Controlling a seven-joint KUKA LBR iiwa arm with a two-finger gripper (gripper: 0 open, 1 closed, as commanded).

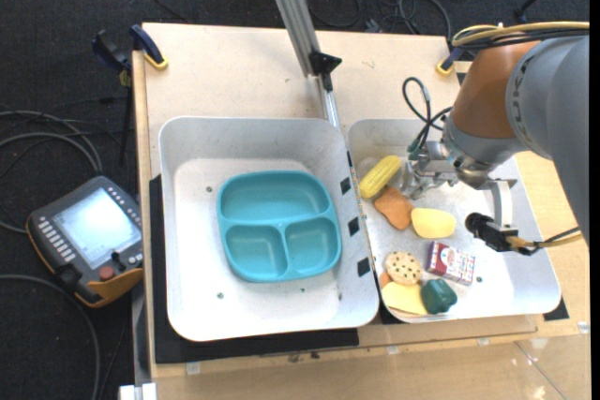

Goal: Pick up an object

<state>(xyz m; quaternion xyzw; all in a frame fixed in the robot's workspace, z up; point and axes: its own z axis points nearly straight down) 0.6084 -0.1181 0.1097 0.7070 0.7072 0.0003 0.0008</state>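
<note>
A smooth, matt plastic look is shown by the teal tray [278, 226]; right of the tray, the corn cob [380, 174] appears glossy plastic (ridged), and the small box [451, 262] is seen as printed card.

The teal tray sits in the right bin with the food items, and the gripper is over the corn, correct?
Not quite. The camera view shows the teal tray alone in the left bin; the food items are in the right bin. The gripper is by the corn, as you said.

No legible text anywhere (small red carton [451, 263] print too blurred)
</note>
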